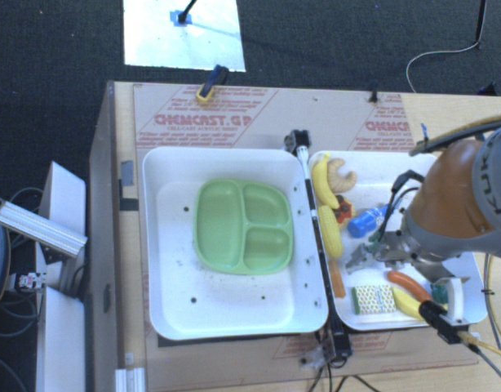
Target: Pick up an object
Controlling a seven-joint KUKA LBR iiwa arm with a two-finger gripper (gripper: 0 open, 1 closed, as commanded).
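- Gripper (363, 256) hangs low in right bin (373, 323); claw state: can't tell, nothing visibly held.
- Nearest pick, I'd judge: blue object (365, 221) at its 12 o'clock. Descend straight, centre on it.
- Crowding: corn (330, 229) at 10, banana (320, 180) beyond, patterned block (373, 299) at 6.
- Farther, 9 o'clock: green divided plate (242, 225) in left bin (177, 317).

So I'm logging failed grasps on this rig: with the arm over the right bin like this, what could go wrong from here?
The gripper hangs over a tight cluster: the blue object, corn cob and small red piece lie close together, so it may nudge or catch the wrong one. The corn cob and banana lie along the bin wall, leaving little finger room. The arm covers part of the bin, so objects beneath can't be judged.
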